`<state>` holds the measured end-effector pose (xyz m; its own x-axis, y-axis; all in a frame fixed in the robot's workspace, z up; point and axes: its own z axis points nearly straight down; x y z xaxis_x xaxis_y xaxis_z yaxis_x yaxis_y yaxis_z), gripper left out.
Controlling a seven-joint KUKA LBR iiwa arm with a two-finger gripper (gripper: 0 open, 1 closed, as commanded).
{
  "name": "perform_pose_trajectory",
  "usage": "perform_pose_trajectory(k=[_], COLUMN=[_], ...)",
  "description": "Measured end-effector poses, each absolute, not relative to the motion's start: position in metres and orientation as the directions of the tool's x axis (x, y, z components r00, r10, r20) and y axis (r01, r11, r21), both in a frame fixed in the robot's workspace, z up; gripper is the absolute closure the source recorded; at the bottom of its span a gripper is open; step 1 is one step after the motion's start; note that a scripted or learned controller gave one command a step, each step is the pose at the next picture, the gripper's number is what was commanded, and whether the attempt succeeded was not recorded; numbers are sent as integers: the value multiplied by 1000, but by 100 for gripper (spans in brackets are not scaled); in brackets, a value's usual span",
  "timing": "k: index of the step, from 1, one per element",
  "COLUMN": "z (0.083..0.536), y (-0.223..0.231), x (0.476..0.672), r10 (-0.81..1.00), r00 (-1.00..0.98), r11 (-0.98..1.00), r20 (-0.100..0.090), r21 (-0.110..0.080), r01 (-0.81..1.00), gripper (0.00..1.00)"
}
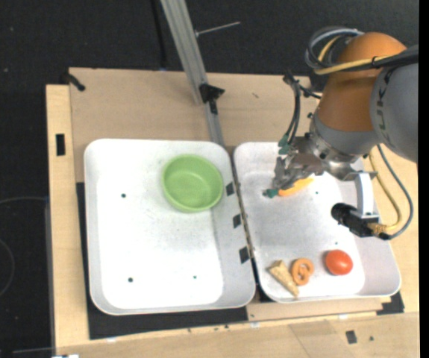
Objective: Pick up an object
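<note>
A slanted overhead view shows a tan counter [139,114] carrying two shallow white bins side by side. The left bin [124,267] holds a light green bowl [192,183] near its upper right corner. The right bin [296,230] holds several small things: a red tomato-like ball [338,262], an orange pretzel-shaped piece [301,270] just beside it, and a pale wedge [282,276] touching or nearly touching the pretzel piece, all along the bin's near edge.

The grey arm with its orange band [356,88] reaches in from the right and bends down over the upper part of the right bin. Its end effector [287,171] points downward, low over the bin floor. Directly at its tip lies a small orange object with a green end [289,188], perhaps a toy carrot. The object's long axis runs roughly left to right with a slight tilt, green end toward the left bin. It sits just under and slightly toward the near side of the end effector.

Whether the end effector is released, clenched, or grasping the orange object cannot be told; the wrist hides the contact. The three pieces on the near edge lie well apart from the end effector.
</note>
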<state>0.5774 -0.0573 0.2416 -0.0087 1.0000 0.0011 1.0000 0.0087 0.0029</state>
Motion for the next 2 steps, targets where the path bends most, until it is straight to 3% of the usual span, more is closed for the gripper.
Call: perform_pose_trajectory(k=[2], z=[226], y=[48], x=[586], r10=[1000], r00=[-7], r11=[7], r20=[0], r21=[1], r01=[1000], gripper=[100])
